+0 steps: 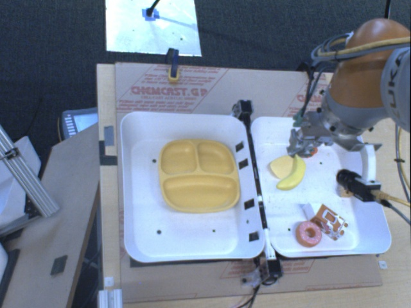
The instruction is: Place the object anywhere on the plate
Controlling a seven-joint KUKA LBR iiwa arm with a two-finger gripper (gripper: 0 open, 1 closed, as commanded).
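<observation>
The black divider (pixel 252 178) between both bins (pixel 138 236) fences off the plate (pixel 196 175).

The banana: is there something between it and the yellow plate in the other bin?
Yes. The banana lies in the right bin, the plate in the left bin. Their raised rims and the black divider run between, so it must be lifted over.

bench (pixel 106 191): light wood, a brown sheet (pixel 192 92) with red letters lies flat on it | left bin (pixel 138 172) and right bin (pixel 379 236): white, sit side by side on the sheet, touching in the middle | yellow clip (pixel 173 66): stands at the sheet's far edge
</observation>
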